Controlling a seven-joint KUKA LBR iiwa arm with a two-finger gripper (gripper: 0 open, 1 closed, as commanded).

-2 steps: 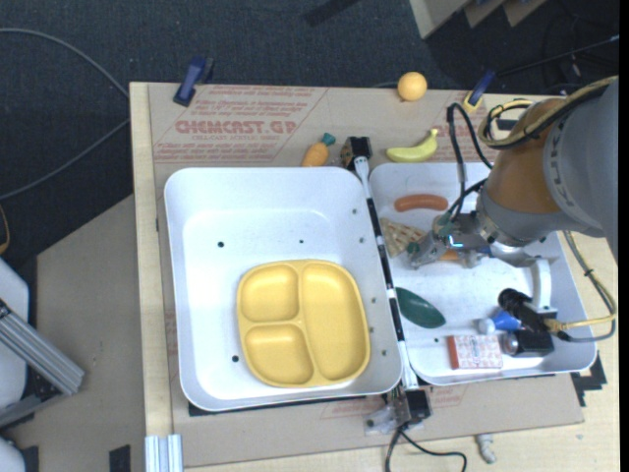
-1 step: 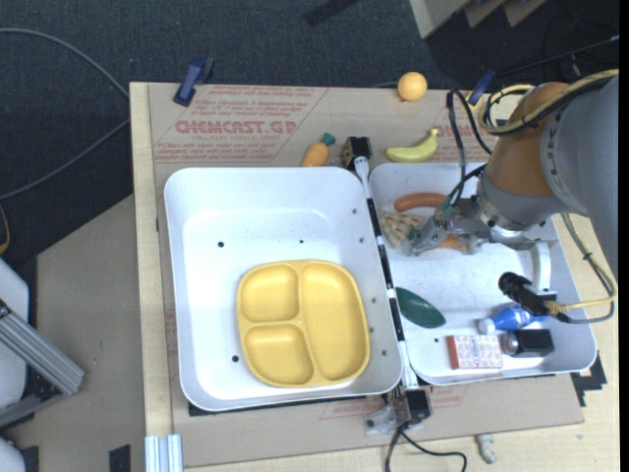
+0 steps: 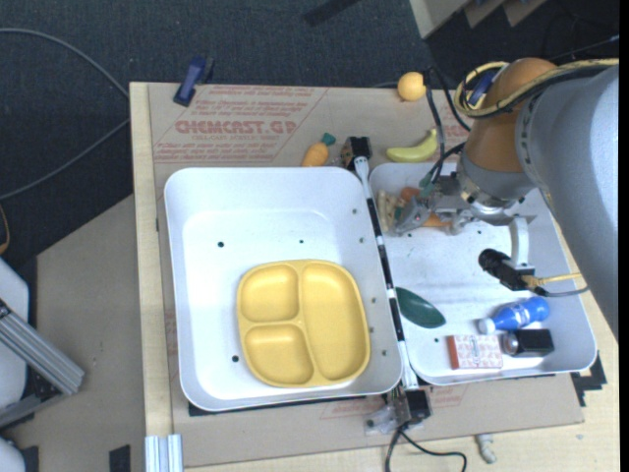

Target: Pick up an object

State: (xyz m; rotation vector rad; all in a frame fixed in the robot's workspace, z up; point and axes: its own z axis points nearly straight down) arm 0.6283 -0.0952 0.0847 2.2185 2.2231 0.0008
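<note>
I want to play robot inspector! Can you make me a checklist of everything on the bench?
Surface: board with red print, bearing two white bins.
Job's things: right bin holds a green leaf shape, blue bottle, red-patterned box, black items.
Clutter: yellow tray in left bin; banana, carrot, orange ball on the board.
Tool: low at the right bin's far corner; grip unclear.
Cables: one at the arm's wrist, one below the bench.
Surroundings: dark carpet.

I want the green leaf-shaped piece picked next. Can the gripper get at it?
Probably yes: the green piece lies flat in the right bin with nothing over it, near the gripper.
</note>
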